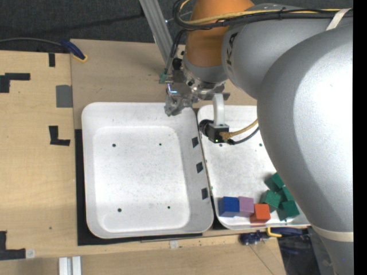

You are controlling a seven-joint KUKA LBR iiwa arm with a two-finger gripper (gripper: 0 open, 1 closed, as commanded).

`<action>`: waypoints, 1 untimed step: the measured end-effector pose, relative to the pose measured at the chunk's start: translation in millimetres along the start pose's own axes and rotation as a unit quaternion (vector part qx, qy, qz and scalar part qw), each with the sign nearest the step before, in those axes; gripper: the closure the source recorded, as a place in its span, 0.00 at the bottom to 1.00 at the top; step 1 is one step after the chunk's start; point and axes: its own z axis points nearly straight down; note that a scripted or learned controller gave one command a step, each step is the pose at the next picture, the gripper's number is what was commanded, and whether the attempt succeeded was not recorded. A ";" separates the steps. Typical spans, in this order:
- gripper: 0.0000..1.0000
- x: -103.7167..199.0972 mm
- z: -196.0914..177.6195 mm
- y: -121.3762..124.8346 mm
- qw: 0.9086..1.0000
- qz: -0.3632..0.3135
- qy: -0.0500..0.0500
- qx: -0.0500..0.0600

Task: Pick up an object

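The scene was evenly and fairly brightly lit from above. The left bin (140, 171) was the brightest surface, its floor close to washed out toward the lower left, and fine speckle showed across it. A soft highlight sat on the orange band (215, 16) and a broad pale sheen on the grey arm (309, 113), whose near bulk looked soft and out of focus. Shadows were faint: a thin dark line ran under the bin's lower rim. The table (34, 176) was flat and warm in tone. The background at the top was dark. The picture was slightly grainy, with no marked bending at the edges.
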 end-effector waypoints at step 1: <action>0.00 -3.2 -0.5 -0.6 1.000 0.002 -0.002 0.000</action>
